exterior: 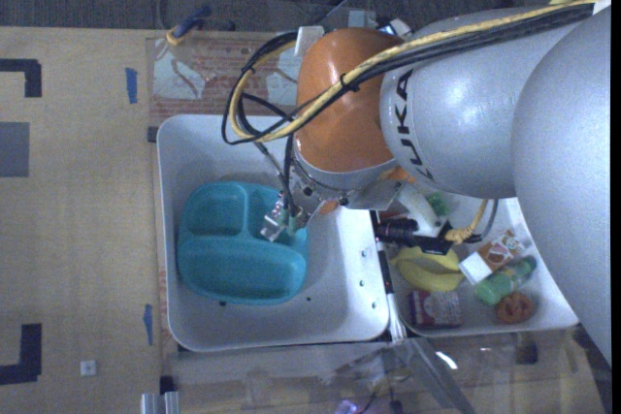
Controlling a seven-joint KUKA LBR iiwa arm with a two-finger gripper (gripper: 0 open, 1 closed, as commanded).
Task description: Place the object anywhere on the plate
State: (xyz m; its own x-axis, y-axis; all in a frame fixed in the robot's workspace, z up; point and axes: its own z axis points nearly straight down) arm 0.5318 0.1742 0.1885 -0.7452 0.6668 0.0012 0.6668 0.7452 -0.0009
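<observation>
- Camera view looked down on two white bins; the left bin bore a teal divided plate.
- A grey and orange arm reached over the plate.
- Its gripper hung above the plate's right side, clasping a small pale green object between its fingers.
- The right bin held a banana, a green bottle and other small items.
</observation>
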